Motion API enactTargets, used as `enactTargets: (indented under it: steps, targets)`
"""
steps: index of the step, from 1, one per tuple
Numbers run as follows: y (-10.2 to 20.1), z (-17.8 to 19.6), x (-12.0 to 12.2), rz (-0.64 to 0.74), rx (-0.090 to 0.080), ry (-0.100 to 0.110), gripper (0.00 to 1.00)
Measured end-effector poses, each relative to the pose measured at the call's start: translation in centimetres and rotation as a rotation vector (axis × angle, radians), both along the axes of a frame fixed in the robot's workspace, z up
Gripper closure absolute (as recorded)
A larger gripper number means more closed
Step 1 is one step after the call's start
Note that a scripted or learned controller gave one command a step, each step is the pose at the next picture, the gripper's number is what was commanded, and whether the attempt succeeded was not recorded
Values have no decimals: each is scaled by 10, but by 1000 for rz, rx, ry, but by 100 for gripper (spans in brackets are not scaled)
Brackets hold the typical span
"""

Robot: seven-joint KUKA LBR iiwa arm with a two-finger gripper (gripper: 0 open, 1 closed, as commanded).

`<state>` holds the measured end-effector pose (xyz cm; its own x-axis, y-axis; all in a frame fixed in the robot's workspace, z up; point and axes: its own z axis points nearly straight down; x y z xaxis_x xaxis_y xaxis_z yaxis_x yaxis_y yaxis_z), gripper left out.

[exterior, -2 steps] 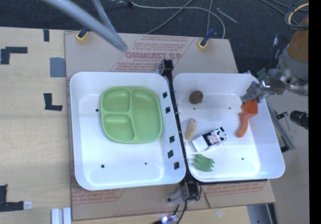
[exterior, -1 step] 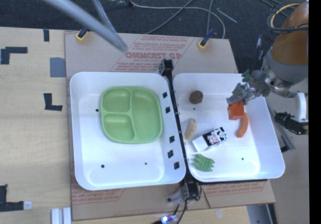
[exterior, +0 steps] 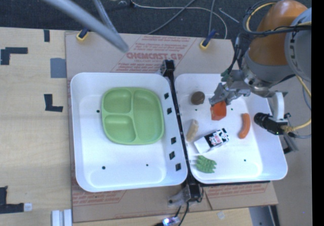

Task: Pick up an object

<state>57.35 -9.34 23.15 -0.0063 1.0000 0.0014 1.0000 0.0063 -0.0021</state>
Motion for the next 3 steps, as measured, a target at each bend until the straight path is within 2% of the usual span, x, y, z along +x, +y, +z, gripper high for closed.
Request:
enactTargets:
  steps: [3]
  targets:
    - [162, -22, -9, 1, 0, 1, 100]
